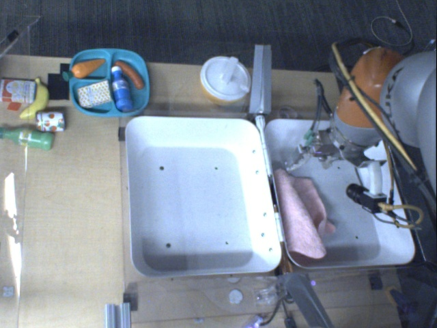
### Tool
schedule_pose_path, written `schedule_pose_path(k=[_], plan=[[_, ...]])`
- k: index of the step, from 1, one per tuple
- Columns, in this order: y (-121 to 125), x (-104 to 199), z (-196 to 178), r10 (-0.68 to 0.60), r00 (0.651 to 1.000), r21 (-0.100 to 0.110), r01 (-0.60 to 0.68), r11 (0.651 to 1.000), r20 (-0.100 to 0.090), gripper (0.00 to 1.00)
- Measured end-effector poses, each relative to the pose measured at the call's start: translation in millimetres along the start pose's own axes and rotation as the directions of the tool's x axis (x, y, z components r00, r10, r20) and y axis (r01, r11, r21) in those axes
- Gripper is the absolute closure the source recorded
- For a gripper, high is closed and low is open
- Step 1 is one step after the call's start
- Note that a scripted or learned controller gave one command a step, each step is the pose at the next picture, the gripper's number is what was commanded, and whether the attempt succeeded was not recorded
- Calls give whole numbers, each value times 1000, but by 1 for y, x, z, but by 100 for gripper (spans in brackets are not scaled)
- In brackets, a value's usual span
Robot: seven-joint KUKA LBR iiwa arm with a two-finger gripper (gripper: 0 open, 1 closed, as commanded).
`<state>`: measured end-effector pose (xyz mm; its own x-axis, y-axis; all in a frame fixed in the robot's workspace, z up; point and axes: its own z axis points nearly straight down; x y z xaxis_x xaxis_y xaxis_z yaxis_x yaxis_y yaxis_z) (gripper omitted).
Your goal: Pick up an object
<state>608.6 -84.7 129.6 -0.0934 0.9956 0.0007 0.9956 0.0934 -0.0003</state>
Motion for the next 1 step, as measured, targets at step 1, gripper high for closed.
schedule_pose_path(k=[1], plan=[[-71, -23, 38, -160, 987, -18, 160, 987, 6, 0]])
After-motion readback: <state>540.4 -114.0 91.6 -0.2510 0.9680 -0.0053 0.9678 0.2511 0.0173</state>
